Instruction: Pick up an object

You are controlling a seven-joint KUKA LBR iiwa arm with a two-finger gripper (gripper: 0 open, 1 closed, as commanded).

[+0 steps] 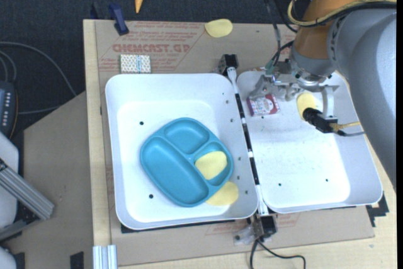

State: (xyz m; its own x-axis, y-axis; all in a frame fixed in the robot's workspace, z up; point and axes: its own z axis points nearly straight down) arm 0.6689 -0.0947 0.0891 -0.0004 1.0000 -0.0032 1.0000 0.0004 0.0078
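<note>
In the right bin (315,179), near its far left corner, lies a small red and white packet (263,106). My gripper (278,87) hangs just above and behind the packet, at the bin's far end. A pale yellow rounded object (306,101) lies right beside the gripper, partly hidden by it. The left bin (132,104) holds a blue divided plate (176,157) with a yellow piece (211,164) in one small compartment. Another yellow piece (222,194) lies against the plate's near edge.
Behind the bins the cardboard carries a patterned sachet (135,63), a yellow disc (218,28), a blue item (118,19) and a black clip (228,62). A small orange carrot (139,0) lies on the dark floor beyond.
</note>
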